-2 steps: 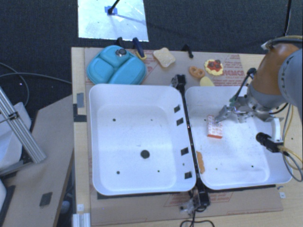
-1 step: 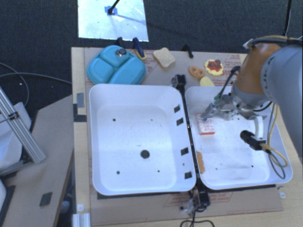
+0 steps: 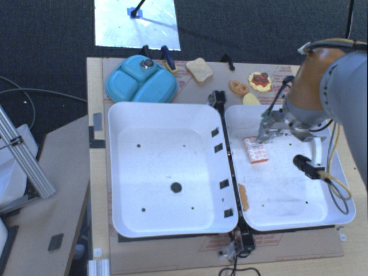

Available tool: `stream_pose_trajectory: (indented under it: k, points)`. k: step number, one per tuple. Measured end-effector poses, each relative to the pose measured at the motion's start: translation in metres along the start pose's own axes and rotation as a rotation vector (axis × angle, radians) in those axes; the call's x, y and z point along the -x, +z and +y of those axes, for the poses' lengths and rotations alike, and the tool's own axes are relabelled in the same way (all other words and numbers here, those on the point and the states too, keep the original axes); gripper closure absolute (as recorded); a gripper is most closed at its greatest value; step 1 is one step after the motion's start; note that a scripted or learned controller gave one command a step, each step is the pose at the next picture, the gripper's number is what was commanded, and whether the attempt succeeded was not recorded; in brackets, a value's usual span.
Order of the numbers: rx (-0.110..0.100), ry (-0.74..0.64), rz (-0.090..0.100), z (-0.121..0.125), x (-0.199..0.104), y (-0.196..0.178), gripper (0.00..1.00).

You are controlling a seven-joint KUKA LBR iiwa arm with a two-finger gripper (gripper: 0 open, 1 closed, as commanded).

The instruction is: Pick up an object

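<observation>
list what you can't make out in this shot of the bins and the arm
- Gripper, camera view: too small and dark to tell whether it grips the packet.
- Packet label: too small to read.
- Arm: cut off by the right edge.
- Dark object in the left bin: too small to identify.

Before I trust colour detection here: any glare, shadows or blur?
Camera view: the white bins are bright and nearly washed out; a shiny sheet behind the bench glares; the arm looms large and soft at the right; the packet by the gripper stays readable, with faint shadow.
</observation>
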State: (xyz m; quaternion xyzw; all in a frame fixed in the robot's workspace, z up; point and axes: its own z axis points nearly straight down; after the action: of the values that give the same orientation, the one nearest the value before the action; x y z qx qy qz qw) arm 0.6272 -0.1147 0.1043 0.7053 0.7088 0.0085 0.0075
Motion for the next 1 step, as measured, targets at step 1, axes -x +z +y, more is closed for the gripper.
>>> stream_pose_trajectory:
  k: [1]
  points:
    - [-0.013,-0.007,0.001,0.0055,-0.0793,-0.0859,1.00]
